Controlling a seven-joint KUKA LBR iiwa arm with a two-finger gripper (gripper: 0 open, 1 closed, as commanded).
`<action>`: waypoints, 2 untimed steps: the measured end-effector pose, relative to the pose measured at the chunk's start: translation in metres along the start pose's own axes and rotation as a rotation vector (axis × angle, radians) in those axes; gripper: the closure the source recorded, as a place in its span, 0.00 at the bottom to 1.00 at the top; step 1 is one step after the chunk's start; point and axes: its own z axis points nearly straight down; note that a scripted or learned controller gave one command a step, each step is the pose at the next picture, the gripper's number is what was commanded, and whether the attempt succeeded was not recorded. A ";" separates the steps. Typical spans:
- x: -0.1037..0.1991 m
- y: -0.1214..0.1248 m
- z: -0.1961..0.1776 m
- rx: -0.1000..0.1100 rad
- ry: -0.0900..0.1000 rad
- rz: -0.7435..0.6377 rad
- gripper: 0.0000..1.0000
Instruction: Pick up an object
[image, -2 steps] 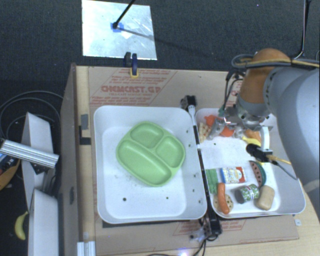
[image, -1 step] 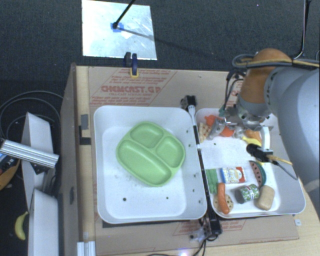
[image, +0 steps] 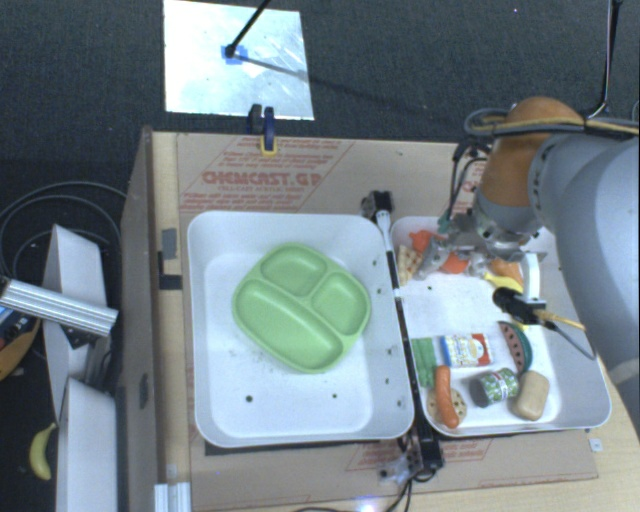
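Observation:
My gripper (image: 447, 256) is down at the far end of the right bin (image: 590, 400), reaching in from the right. Directly under it lies a red-orange piece (image: 457, 265), and another orange piece (image: 420, 241) sits just to its left. A pale waffle-like piece (image: 407, 263) lies against the bin's left wall. Nothing can be made out between the fingers. Nearer the front lie a green-and-white packet (image: 455, 352), a carrot (image: 444, 383), a small green can (image: 495, 386), a watermelon slice (image: 517, 345) and a beige lump (image: 532, 395).
The left bin (image: 215, 400) holds a green divided plate (image: 300, 306). A black ridge (image: 398, 320) separates the two bins. The middle of the right bin (image: 450, 305) is bare white floor. Cardboard (image: 260, 175) lies behind the bins.

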 end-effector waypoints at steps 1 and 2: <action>0.001 0.000 0.000 -0.001 -0.003 0.000 0.00; 0.001 -0.003 -0.008 0.016 0.002 0.000 1.00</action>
